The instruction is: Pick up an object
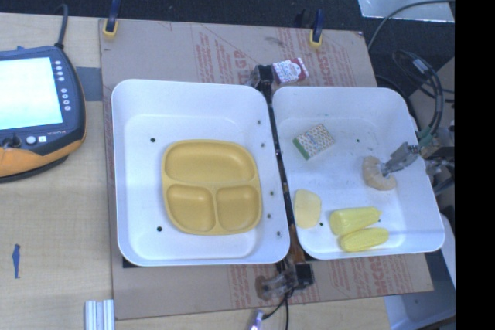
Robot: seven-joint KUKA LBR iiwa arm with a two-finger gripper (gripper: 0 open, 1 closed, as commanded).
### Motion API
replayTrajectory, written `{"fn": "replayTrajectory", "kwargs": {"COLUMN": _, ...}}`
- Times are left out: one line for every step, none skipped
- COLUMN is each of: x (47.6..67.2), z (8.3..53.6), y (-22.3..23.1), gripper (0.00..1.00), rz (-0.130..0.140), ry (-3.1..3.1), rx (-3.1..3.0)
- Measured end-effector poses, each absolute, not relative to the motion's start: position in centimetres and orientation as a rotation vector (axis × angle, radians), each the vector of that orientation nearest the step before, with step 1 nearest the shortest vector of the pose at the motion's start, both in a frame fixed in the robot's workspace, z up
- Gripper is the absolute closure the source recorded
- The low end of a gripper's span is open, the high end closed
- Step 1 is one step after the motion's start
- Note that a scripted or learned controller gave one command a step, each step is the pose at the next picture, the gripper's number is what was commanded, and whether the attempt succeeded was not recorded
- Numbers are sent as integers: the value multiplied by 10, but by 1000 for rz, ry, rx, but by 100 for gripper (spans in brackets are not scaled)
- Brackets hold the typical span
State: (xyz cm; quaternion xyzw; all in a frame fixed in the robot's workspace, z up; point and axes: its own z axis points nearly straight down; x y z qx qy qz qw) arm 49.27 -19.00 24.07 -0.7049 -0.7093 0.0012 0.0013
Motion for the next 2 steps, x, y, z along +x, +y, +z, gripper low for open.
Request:
{"fn": "replayTrajectory", "kwargs": {"x": 550, "z": 175, "y": -192, "gripper": 0, "rz": 7, "ry": -2229, "rx": -2212}}
{"fn": "replayTrajectory", "kwargs": {"x": 562, "z": 99, "y": -212, "gripper": 0, "rz": 7, "ry": -2225, "rx": -2213}}
